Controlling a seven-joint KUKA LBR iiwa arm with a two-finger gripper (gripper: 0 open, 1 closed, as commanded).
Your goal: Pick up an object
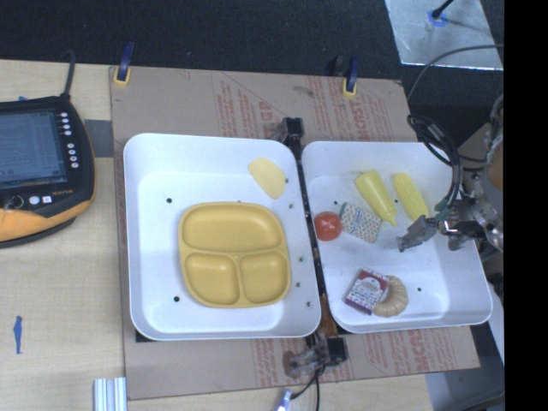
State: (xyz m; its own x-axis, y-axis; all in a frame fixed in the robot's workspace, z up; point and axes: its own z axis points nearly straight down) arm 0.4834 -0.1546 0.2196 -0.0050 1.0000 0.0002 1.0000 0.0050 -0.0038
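The right bin (pixel 462 302) holds two yellow corn-like pieces (pixel 377 195) (pixel 409 195), a red tomato (pixel 327 225), a speckled packet (pixel 360 223), a red-and-white packet (pixel 368 290) and a beige ring (pixel 395 297). My gripper (pixel 435 232) hangs low over the right side of this bin, just right of and below the yellow pieces. It looks open, and nothing sits between its fingers (pixel 414 235). The arm enters from the right edge.
The left bin (pixel 141 229) carries a yellow divided plate (pixel 233 253) and a pale yellow slice (pixel 267 177). A tablet in an orange case (pixel 38 165) lies at the far left. Cables (pixel 432 135) hang near the arm.
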